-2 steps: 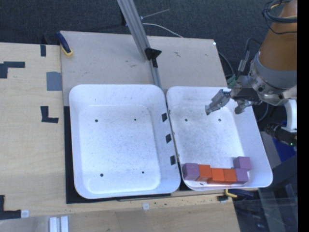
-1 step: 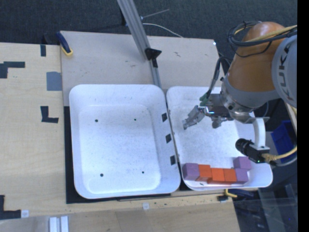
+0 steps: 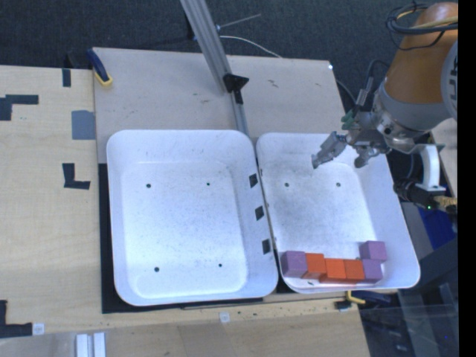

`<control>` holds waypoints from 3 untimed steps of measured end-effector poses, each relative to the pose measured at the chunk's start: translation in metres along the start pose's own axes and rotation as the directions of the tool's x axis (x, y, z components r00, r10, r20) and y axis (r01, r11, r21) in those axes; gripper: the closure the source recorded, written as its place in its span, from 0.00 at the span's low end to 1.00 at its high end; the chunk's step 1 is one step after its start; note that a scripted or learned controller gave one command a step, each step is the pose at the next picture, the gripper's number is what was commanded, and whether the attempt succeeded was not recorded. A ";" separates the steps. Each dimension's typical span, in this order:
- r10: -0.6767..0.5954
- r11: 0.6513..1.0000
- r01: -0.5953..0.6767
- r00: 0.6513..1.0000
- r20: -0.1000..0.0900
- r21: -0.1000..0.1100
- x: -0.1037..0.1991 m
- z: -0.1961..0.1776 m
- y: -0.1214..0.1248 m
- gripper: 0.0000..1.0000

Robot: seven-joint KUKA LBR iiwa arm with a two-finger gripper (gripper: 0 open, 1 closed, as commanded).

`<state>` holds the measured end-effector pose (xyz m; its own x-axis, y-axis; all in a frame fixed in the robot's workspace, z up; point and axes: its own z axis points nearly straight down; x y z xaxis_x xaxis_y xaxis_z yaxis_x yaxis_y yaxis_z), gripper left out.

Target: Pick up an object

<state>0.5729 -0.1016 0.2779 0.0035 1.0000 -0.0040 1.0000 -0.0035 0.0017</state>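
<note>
along the near edge of the right bin sits a row of blocks: purple block, orange blocks, and purple blocks stacked at the right end. farther back, the gripper hangs above the bin's far part, fingers spread, gripping nothing.

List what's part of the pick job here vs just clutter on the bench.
Job:
- end effector, over the right bin's far end
- purple blocks and orange blocks, clustered along the near wall
- right bin

Lying about:
- left bin
- metal strut
- blue-and-yellow clamp at the board's far left corner
- tape marks
</note>
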 end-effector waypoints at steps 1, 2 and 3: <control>0.000 1.000 0.000 1.000 0.001 0.002 -0.074 0.005 0.042 0.00; -0.007 1.000 0.007 1.000 -0.003 -0.003 -0.044 -0.053 0.017 0.00; -0.002 1.000 0.002 1.000 -0.005 0.007 -0.040 -0.032 -0.064 0.00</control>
